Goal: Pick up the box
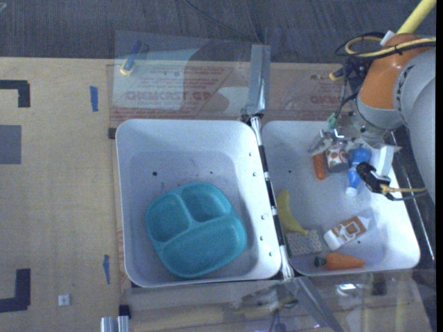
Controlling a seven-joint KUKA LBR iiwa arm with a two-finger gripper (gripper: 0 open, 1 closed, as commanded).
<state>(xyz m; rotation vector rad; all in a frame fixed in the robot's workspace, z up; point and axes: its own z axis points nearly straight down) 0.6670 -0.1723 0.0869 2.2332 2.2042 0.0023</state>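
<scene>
A small red-and-white box (337, 159) lies near the back of the right bin (405, 251). My gripper (335, 142) hangs right over it, at the box's far edge, and its metal parts cover the box's top. Whether the box is held cannot be made out. The grey arm with its orange band (379, 88) reaches in from the upper right.
Around the box lie an orange stick (318, 166) on its left and a blue bottle (358, 166) on its right. Nearer the front are a banana (289, 216), a grey sponge (303, 243), a white orange-labelled bottle (347, 231) and a carrot (342, 260). A teal divided plate (196, 228) sits in the left bin (138, 144).
</scene>
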